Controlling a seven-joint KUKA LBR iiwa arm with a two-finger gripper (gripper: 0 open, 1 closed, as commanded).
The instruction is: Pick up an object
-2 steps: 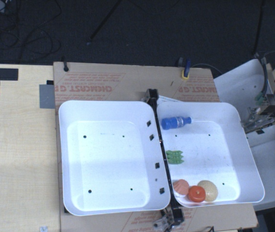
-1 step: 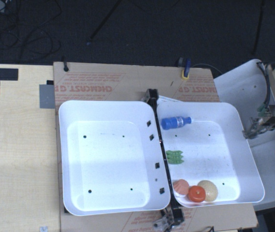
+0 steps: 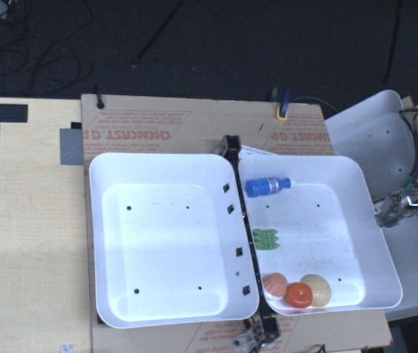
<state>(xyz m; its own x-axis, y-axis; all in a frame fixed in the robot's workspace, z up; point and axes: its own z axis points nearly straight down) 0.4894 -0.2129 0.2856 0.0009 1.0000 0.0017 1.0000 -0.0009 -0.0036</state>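
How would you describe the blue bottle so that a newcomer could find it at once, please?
Look in the right-hand bin, at its far left corner beside the divider. The blue bottle lies there on its side, the sole blue item, apart from the green piece.

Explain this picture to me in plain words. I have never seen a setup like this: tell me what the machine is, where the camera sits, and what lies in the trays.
One camera looks down at a slant on a bench with two shallow white trays. The grey shape at the right edge is part of the robot arm; its gripper cannot be made out here, so nothing can be called held. The left bin has bare white floor. The right bin holds a blue bottle lying on its side, a small green piece, and, bunched at the near edge, a pink item, a red round item and a pale round item.
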